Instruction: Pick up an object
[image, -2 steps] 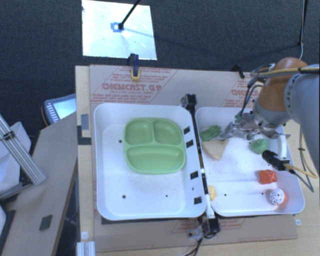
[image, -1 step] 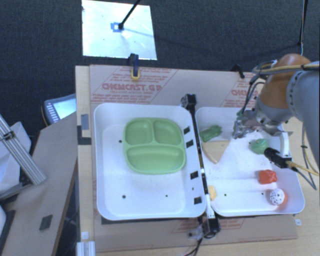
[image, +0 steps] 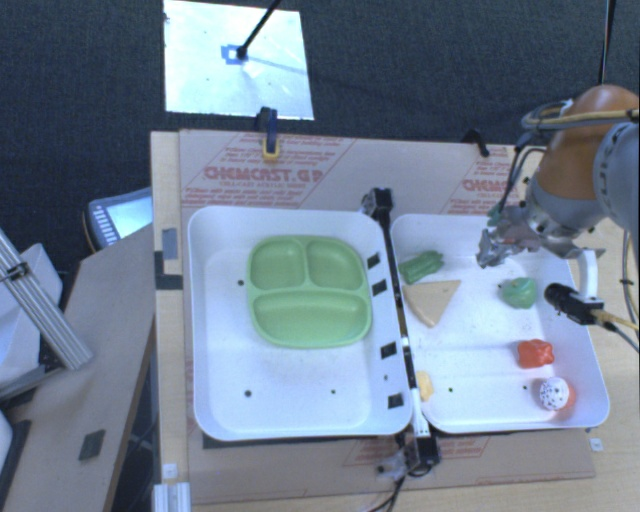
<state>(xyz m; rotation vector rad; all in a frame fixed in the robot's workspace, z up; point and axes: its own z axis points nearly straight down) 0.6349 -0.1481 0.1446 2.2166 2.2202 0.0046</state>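
The gripper (image: 492, 252) hovers over the right bin (image: 470, 412) between green pepper (image: 421, 265) and green lump (image: 519, 292), seemingly choosing a target.

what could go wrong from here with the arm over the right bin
1. The end effector hangs between the green piece and the round green toy, over bare bin floor; closing there would likely grab nothing.
2. The tan wedge lies flat, so it may slip a pinch.
3. The red block and spotted ball sit near the right bin's wall, leaving little finger room.
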